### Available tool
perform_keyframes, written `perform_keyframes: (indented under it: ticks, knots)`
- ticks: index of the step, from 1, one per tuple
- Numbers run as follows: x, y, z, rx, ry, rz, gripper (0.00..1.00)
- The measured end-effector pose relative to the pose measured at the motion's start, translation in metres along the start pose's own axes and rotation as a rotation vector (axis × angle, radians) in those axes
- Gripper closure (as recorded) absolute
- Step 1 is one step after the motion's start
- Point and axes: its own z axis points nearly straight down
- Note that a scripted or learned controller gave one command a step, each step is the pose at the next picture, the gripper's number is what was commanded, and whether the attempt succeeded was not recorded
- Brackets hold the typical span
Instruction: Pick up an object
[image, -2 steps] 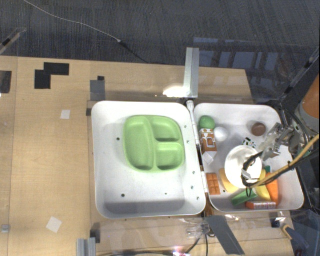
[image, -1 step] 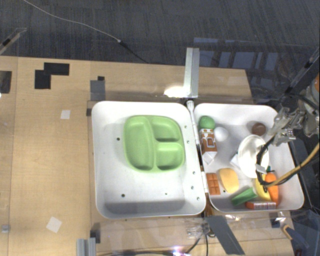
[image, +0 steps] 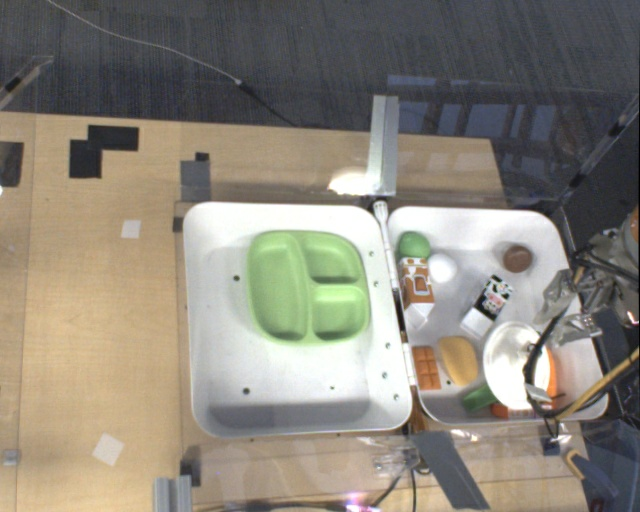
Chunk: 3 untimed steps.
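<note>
Camera view: green tray (image: 305, 286) in left bin (image: 215, 400).

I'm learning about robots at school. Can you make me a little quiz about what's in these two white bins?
1. True or false: the green divided tray lies in the left bin.
2. Which bin holds the white bowl? A) left B) right
3. Fill in: the small round thing near the right bin's far corner is ____ in colour.

Key: 1 true. 2 B. 3 brown.
</note>
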Motion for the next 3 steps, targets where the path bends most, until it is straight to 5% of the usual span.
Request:
perform_keyframes:
  ticks: [1,2,3]
  knots:
    - [-0.018,-0.009,-0.029,-0.001,0.0,-0.329,1.0]
    - [0.005,-0.004,-0.027,-0.003,0.002,-0.607,1.0]
    - [-0.015,-0.008,-0.042,-0.002,0.0,-0.84,1.0]
